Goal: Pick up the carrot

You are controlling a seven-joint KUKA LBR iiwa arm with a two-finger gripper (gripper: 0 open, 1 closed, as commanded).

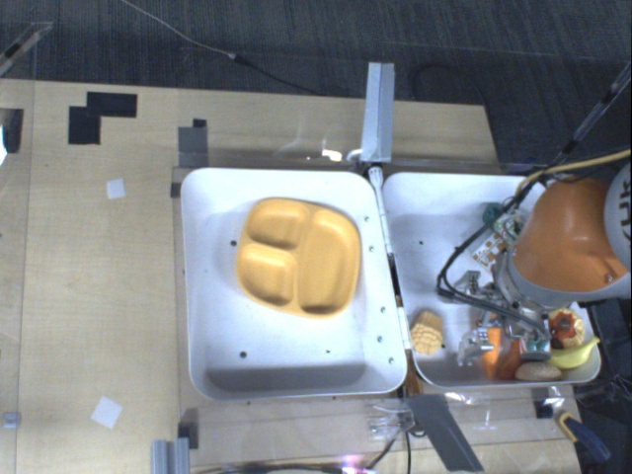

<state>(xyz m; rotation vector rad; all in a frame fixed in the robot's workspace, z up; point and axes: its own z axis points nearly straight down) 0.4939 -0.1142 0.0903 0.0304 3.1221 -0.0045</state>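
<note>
I've got the gripper (494, 342) low in the right bin (425, 205), right over the carrot (502, 359); can't tell its grip state. Carrot isn't lifted; the pick remains.

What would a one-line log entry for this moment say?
arm: low over right bin | gripper: at carrot | corn: left of it | yellow tray: left bin

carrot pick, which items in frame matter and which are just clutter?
Belongs to the job:
- carrot, right bin's near edge, under the arm
- claw, low over the carrot; grasp not readable

Just lying about:
- corn cob, right bin
- banana, right bin
- yellow divided tray, left bin
</note>
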